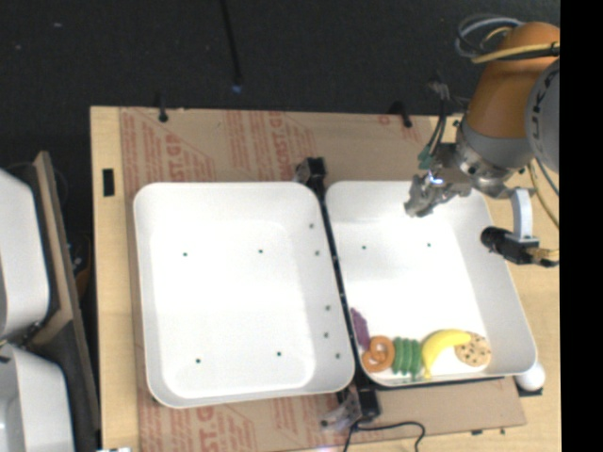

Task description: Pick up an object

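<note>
The objects to pick lie in a row along the near wall of the right bin (490, 281), well apart from the gripper (421, 202) and toward the camera from it. There are 5: a purple piece (359, 325) at the row's left end, an orange ring (379, 354), a green ribbed piece (408, 356), a banana (445, 343) and a tan cookie (473, 351) at the right end. They touch or nearly touch one another, and they look to have gathered against that wall, so a grasp on 1 of them would likely nudge its neighbours. The banana sits highest and has the most free space on its far side, which makes it the easier target in my judgement; the purple piece lies close against the divider between the 2 bins, leaving a finger little room on that side.

The gripper hangs over the far part of the same bin, near its back wall, with nothing under it but bare white floor. It is too small and dark here to say whether it is parted or closed, and nothing can be seen in it. The arm (504, 92) comes in from the right and bends down to it, wrist tilted toward the bin's middle.

The left bin (151, 252) lies beyond the divider, away from the gripper. The pick has not begun; the next move, as I judge it, is a long travel toward the near wall before any descent.
</note>
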